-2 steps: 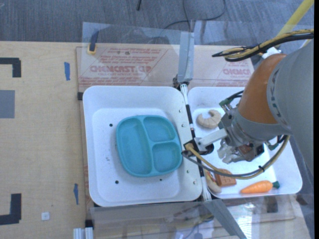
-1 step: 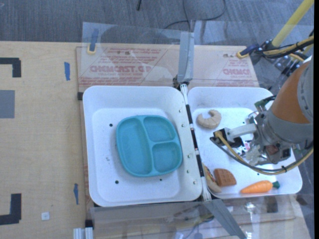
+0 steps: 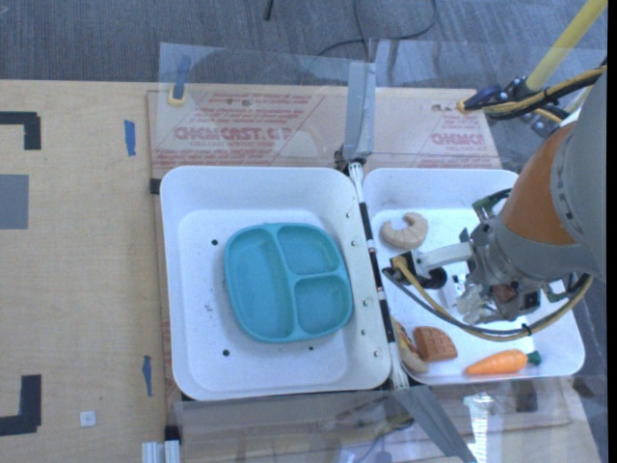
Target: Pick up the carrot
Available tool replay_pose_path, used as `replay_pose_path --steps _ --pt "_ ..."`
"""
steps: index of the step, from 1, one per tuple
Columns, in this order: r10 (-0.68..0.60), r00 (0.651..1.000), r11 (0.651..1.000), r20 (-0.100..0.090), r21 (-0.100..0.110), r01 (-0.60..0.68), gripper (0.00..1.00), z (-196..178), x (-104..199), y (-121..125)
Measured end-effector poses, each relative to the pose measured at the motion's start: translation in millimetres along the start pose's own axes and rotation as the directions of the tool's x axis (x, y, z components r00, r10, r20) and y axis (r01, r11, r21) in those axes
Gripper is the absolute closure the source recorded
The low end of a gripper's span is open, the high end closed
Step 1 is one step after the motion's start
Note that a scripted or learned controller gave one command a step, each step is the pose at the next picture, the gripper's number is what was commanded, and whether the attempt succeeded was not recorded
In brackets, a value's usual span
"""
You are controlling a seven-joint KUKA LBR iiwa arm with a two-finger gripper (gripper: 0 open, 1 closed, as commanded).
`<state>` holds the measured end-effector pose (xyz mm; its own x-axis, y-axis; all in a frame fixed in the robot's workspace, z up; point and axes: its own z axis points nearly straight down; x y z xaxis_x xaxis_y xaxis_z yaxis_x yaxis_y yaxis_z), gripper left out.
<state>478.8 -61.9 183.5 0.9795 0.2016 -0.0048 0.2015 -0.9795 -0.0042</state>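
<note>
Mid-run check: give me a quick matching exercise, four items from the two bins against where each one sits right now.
Items:
1. orange carrot with a green tip
2. teal plastic plate with three compartments
3. pale curved croissant
4. brown square waffle piece

Places:
A. upper left part of the right bin
B. middle of the left bin
C. near front edge of the right bin, towards its right corner
D. front left part of the right bin, left of the carrot

Pairs: 1-C, 2-B, 3-A, 4-D
</note>
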Motion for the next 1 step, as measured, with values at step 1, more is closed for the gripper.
replay_pose_path --steps 1 --pt "-0.334 0.942 0.942 0.000 -0.001 0.334 1.00 0.1 6.5 -32.0"
